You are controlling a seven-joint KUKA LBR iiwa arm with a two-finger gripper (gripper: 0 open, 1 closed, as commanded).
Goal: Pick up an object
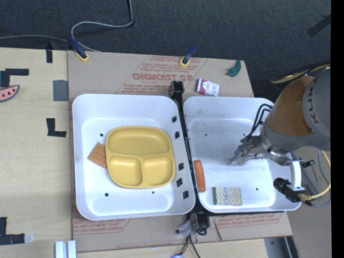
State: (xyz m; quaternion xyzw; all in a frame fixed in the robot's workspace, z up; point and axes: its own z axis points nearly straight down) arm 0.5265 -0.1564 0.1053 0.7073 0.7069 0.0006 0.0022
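**Pincer low in the right bin, nothing lifted yet**

Nearest the camera, at the front of the right bin (258, 104), a small green-and-white patterned sponge pad (227, 195) lies flat on the floor, with an orange carrot-like toy (199, 176) just beside it along the bin's left wall. Neither is touched. Farther in, the grey arm with its orange band (293, 112) reaches from the right, and the pincer (240, 156) hangs low over bare white floor near the middle of the bin, well apart from both items. Its tips look close together, though how far open they stand cannot be told, and nothing is seen between them.

In the left bin (86, 160) a yellow divided plate (141, 156) rests on the floor, partly covering a brown wafer-like card (98, 155) at its left edge. Beyond the bins, a small packet (207, 87) sits on the cardboard covering the bench (32, 144).

By this showing the pick is not yet made: no object is off the floor, and the pincer must first be brought onto one.
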